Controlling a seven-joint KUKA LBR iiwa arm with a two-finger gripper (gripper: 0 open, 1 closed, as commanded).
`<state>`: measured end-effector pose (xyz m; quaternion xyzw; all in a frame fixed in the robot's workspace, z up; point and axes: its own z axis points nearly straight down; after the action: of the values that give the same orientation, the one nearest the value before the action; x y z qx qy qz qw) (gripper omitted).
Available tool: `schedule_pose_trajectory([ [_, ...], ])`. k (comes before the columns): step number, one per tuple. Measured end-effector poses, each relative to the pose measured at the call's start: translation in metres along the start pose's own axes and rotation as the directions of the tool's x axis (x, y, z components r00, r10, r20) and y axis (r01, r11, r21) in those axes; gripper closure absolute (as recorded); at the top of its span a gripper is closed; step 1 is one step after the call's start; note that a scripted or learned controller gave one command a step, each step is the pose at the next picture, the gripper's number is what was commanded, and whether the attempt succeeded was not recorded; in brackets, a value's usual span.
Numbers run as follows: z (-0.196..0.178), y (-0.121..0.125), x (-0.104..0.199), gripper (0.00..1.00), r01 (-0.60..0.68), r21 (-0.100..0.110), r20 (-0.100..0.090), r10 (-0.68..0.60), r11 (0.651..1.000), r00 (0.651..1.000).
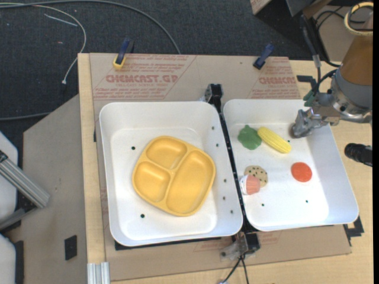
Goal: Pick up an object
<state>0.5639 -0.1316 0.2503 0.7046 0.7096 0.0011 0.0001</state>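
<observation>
Corn cob, yellow plastic toy, lies in the right white bin toward its far edge, just beside the claw; can't tell whether the claw holds anything. Green plastic pepper touches the cob's far-left end, so a descent risks a nudge or double grab. Flat orange disc mid-bin may slip.

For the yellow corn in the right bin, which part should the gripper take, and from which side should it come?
Probably from above, across the middle of the corn, with the fingers closing over its narrow width. It lies flat and slanted, long axis running from upper left to lower right. The green vegetable sits close to its upper-left end, so the middle leaves more room. The gripper is near its right.
</observation>
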Motion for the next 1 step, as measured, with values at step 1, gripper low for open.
schedule_pose_trajectory([
  [1, -0.0018, 0.0188, 0.0431, 1.0, -0.002, -0.002, 0.001, 0.002, 1.0, 1.0],
])
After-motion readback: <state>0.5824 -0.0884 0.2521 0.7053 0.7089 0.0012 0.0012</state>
